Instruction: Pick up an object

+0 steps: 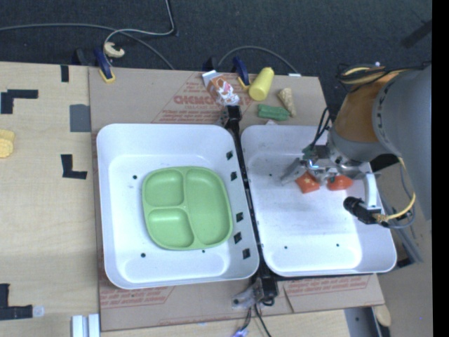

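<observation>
We see two shallow white bins side by side on the counter. The left bin holds a green divided plate with three compartments, lying flat near the bin's middle. The right bin holds two small orange-red objects close to its upper right part: one orange-red piece to the left and another orange-red piece just to its right, the two lying near each other but apart.

The grey arm with its orange band reaches in from the right, and its end effector sits low over the right bin, directly above the two orange-red pieces. We cannot tell whether it is spread or closed, since the wrist hides most of it, and we cannot see either piece gripped.

Beyond the bins' far edge, on the cardboard sheet, lie a yellow cylindrical object, a green flat object, a tan wedge-shaped object, and a small printed packet. A thin cable runs across the dark floor above.
</observation>
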`<state>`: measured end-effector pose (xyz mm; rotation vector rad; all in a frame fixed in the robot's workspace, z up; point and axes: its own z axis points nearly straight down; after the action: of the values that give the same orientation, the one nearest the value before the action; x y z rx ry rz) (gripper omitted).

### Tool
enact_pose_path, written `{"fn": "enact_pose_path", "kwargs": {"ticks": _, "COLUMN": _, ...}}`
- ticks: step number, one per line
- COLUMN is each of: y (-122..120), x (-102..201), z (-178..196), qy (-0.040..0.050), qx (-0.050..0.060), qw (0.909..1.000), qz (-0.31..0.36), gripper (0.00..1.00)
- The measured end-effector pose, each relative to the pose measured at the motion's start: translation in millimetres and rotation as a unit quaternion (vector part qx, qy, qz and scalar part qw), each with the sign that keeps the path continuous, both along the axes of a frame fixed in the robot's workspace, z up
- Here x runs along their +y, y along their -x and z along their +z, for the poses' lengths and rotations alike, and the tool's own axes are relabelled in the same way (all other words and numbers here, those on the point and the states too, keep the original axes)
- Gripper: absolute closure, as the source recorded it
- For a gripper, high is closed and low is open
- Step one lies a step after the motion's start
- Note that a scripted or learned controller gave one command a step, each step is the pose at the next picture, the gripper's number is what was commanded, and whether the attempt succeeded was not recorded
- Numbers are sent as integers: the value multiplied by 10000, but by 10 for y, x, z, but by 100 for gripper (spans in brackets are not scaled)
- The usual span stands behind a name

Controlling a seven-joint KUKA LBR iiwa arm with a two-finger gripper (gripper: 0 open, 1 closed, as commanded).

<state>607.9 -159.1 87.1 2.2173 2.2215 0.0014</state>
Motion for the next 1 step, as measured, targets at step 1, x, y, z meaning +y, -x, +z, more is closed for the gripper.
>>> {"fn": "enact_pose_path", "kwargs": {"ticks": 1, "y": -5, "x": -7, "z": 100, "qy": 15, "qx": -15, "qw": 10000, "qz": -1, "gripper": 100}}
